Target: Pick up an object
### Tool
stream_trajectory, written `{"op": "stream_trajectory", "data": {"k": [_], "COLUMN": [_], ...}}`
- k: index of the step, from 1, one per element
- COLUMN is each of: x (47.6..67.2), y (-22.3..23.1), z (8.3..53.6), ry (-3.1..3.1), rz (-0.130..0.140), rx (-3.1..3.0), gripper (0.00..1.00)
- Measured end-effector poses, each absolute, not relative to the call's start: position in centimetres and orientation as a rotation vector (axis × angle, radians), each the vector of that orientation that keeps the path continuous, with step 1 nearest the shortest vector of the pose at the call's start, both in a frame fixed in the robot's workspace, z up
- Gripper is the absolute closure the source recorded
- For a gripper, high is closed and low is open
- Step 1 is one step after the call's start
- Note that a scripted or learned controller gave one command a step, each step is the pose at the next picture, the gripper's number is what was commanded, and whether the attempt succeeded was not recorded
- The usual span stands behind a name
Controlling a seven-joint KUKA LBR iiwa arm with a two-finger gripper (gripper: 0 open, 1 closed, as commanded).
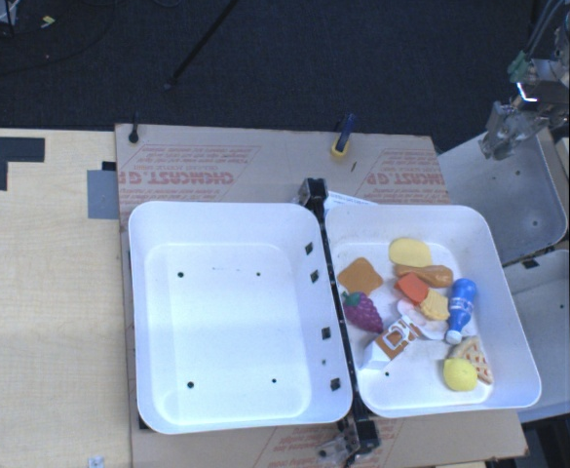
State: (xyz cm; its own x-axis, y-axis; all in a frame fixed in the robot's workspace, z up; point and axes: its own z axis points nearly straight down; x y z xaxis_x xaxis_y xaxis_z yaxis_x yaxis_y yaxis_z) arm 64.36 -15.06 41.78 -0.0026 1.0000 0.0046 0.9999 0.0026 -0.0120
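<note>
Since the small plastic toy foods [423, 308] crowd together in the shallow white right-hand bin [512, 312], jaws (state indeterminable) risk snagging two.

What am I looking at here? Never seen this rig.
One fixed camera looks down at a slant on a bench with two shallow white bins side by side. The left bin shows only its white floor. The right bin holds small toy foods: grapes, a blue bottle, a lemon, a waffle wedge and others. The robot arm sits at the upper right, away from the bins. Its job is to pick up an object; none looks lifted yet.
</note>
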Motion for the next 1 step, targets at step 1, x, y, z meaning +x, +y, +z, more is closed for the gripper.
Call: {"op": "stream_trajectory", "data": {"k": [1], "x": [64.41], "y": [-14.96], "z": [50.43], "ry": [-2.225], "rz": [-0.005], "rx": [-2.225], "gripper": [1.0]}}
